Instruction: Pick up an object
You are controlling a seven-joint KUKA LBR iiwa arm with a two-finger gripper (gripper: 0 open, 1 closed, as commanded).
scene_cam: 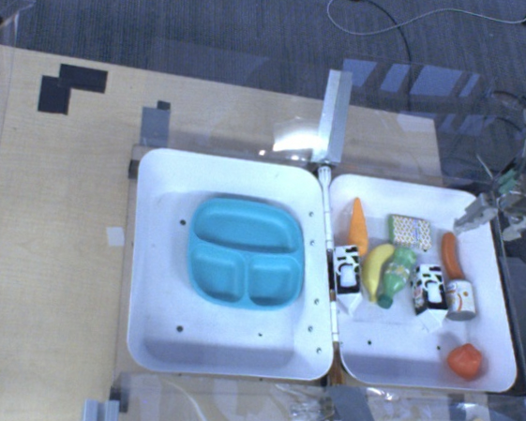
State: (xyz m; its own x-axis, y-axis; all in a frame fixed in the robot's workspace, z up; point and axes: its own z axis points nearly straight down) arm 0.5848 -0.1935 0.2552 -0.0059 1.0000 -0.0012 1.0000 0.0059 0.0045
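Counter: one pale wooden surface is seen, on which both bins are carried side by side.
Bins: two shallow white bins are counted, the left bin and the right bin, with their inner edges touching along a central divider.
Tray: one light-blue tray with three compartments is laid flat in the middle of the left bin; no other item is held by that bin.
Arm and tool: one arm is seen at the right edge, with the tool placed over the upper right corner of the right bin, above the items and apart from them. Whether the tool is apart or together cannot be told, as it is too small and blurred.
Objects in the right bin: nine are counted, all lying loose on the bin floor.
Milk cartons: two black-and-white cartons are seen, one against the divider and one further right.
Banana: one, yellow, just beside the left carton.
Green bottle: one, touching the banana.
Carrots: two orange ones are counted, one near the divider and one towards the right.
Patterned box: one, at the back.
Can: one, just beside the right carton.
Tomato: one, red-orange, in the near right corner, well apart from the rest.
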